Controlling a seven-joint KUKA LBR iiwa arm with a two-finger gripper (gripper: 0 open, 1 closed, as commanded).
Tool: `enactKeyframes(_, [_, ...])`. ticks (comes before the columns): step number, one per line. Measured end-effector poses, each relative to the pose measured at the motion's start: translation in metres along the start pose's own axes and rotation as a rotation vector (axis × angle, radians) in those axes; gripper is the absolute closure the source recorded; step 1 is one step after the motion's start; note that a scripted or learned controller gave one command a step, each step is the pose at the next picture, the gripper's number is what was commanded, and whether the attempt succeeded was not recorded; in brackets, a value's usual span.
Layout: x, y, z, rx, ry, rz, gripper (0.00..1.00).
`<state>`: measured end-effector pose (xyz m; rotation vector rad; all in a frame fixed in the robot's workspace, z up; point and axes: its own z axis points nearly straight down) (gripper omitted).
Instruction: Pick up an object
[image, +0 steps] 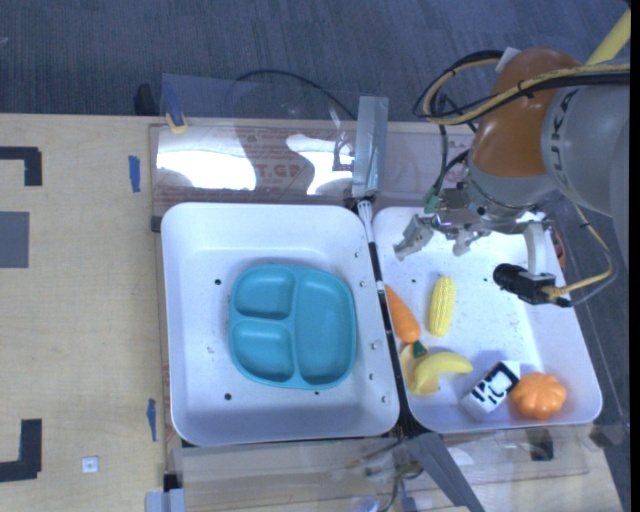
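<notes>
My gripper hangs over the far left part of the right bin, its two fingers spread apart and open with nothing between them. A yellow corn cob lies just below it in the view, apart from the fingertips. An orange carrot rests along the bin's left wall. Below the carrot lies a yellow banana. Near the bin's front right corner a small white and black block sits beside an orange pumpkin-shaped toy.
The left bin holds a blue divided plate. A grey bar stands behind the ridge between the bins. Cables and a black fitting hang from the arm over the right bin's far right.
</notes>
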<state>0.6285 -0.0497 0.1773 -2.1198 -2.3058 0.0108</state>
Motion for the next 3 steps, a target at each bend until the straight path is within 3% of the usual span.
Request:
enactKeyframes(1, [-0.045,-0.051,0.091,-0.016,-0.004,-0.053,0.0])
enactKeyframes(2, [-0.046,-0.049,0.083,-0.021,-0.004,-0.05,1.0])
enactKeyframes(3, [0.053,-0.015,-0.007,-0.015,0.0,-0.06,1.0])
